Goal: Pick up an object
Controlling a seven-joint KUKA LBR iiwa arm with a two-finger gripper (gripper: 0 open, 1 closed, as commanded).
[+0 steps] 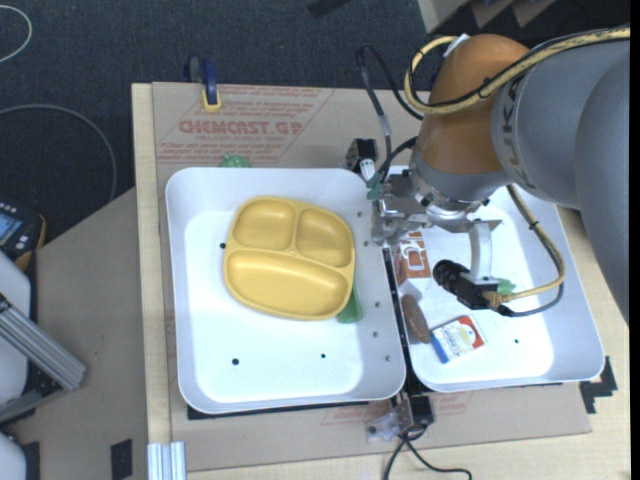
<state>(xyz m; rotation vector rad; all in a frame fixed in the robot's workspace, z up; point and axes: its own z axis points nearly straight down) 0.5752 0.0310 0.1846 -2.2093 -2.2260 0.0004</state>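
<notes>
A yellow divided plate (289, 257) lies in the left bin (200, 298), with a green thing (350, 309) peeking out under its right edge. In the right bin (560, 353) lie a small packet with red and blue print (458, 339), a brown bar (414, 317) and an orange-and-white printed item (413, 261). My gripper (400, 218) hangs low over the right bin's left edge, just above the printed item. The wrist hides its fingers.
A black cylindrical part with a yellow-green cable (462, 282) hangs off the wrist over the right bin. Both bins rest on a cardboard sheet (250, 118). A blue and yellow clamp (208, 83) sits at the sheet's back edge.
</notes>
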